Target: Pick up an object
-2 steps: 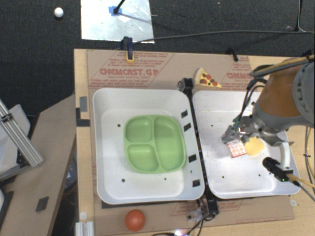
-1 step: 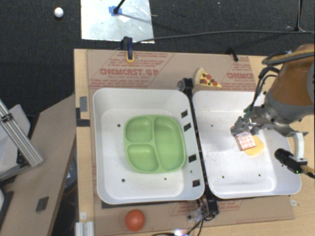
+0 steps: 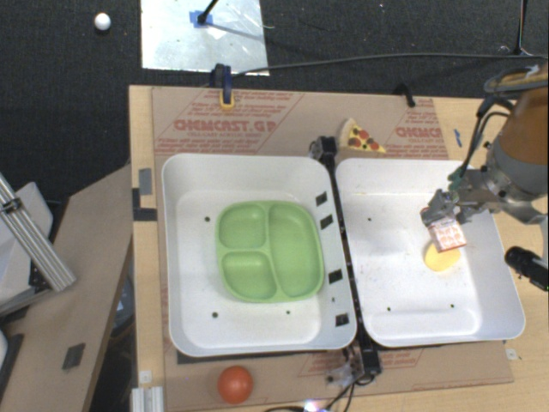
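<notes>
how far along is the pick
Done: the gripper has reached the right bin. In hand: a small pink-and-white packet sits right at its tip, above a yellow disc; whether it is gripped, I cannot tell. Left: a clear lift. The green tray lies in the left bin.

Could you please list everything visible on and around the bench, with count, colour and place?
shallow white plastic bins: two, white, side by side on the bench
green divided plastic plate: one, light green, three compartments, middle of the left bin
flat yellow round piece: one, yellow, right bin, near its right side
small pink-and-white packet: one, right bin, at the pincer tip, overlapping the yellow piece's top edge
toy pizza slice: one, yellow with red spots, on the board behind the bins
orange-red ball: one, on the board in front of the left bin
small white ball: one, dark floor, far left
shiny foil sheet: one, silver, floor behind the bench
grey arm with orange band: one, over the right bin
pincer: one, dark grey, just above the packet
</notes>
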Robot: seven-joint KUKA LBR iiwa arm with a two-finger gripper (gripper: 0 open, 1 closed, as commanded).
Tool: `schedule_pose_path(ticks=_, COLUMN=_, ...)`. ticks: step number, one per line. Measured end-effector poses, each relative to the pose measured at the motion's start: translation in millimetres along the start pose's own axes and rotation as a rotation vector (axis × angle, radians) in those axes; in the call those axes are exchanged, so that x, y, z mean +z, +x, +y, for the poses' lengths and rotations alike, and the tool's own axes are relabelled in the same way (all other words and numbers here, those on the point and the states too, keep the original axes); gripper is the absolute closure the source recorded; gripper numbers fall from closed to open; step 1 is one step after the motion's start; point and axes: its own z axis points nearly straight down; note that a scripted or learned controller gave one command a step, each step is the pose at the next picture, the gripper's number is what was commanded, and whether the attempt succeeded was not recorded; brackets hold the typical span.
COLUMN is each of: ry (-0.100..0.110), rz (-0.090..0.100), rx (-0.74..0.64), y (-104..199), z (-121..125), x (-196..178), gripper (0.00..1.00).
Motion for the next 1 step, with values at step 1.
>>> schedule_pose_path(ticks=1, ry=0.003, rz=0.002, rx=-0.005, y=45.3, z=25.0, x=-5.3, gripper=1.00)
